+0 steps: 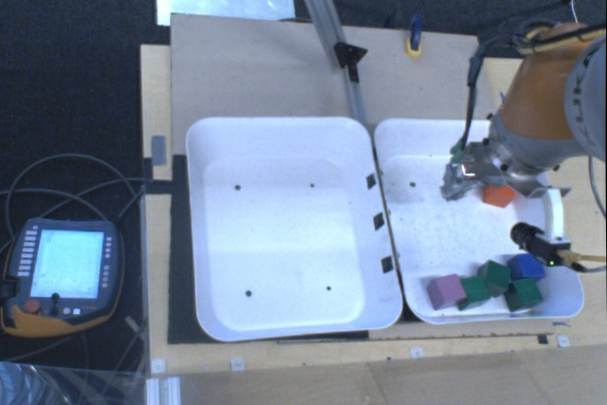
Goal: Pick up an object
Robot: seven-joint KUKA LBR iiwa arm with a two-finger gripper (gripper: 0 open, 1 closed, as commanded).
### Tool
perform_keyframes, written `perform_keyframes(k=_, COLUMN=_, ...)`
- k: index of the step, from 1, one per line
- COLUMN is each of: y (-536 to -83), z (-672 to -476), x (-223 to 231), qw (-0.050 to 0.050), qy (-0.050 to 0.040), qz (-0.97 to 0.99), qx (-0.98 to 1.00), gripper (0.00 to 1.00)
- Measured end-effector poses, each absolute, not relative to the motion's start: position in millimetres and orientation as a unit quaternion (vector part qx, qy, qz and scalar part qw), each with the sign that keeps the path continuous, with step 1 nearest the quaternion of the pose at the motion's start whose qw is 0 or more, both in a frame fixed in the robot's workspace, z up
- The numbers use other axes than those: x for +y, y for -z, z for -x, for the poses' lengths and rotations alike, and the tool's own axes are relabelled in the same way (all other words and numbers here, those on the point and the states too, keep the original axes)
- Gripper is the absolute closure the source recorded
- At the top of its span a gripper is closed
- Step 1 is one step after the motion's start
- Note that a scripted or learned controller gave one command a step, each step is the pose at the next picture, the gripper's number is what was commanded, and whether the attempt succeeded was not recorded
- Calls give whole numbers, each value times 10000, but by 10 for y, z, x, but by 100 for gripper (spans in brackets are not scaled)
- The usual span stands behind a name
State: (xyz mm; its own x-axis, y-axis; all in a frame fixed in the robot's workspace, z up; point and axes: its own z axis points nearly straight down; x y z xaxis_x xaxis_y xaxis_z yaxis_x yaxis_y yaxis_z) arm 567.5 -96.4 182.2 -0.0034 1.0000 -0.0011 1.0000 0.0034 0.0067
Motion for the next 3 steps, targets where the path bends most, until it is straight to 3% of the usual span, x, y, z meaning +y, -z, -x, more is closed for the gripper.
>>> perform_keyframes(k=1, y=-2184, z=-5694, x=-967, qw=26, qy=-20, qz=-7056, qx=7086, gripper=100)
perform_keyframes(k=2, y=-2124, z=-5817, x=-473, qw=1, qy=-16, qz=-7037, qx=7105, gripper=100)
perform_keyframes(k=3, y=-2170, z=-6058, x=-42, qw=7, qy=-23, qz=-7035, qx=7107, gripper=100)
